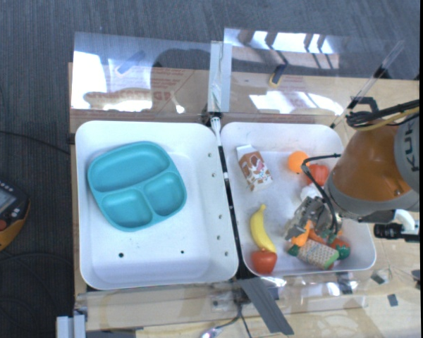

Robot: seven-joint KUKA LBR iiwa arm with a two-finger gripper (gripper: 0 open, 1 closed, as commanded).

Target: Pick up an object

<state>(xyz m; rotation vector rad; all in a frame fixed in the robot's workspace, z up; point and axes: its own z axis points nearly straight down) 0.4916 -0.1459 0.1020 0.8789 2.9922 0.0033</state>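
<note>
My gripper [307, 218] hangs low in the right bin [282, 134], under the orange-banded wrist [366, 167]. It is right over a cluster of toy food near the bin's front right corner: an orange carrot-like piece [300, 238], a ridged tan-and-grey item [316, 255] and a small green piece [343, 251]. A yellow banana [261, 229] lies to the gripper's left, with a red tomato [264, 261] at its near end. A small printed carton [254, 169], an orange ball [297, 162] and a red item [318, 174] sit farther back. The arm hides part of the bin's right side.
The left bin [197, 245] holds a teal divided plate [136, 184]. A raised divider [225, 189] separates the two bins. Clear panels stand behind the bins, and cables [370, 111] run over the arm at the right.
</note>
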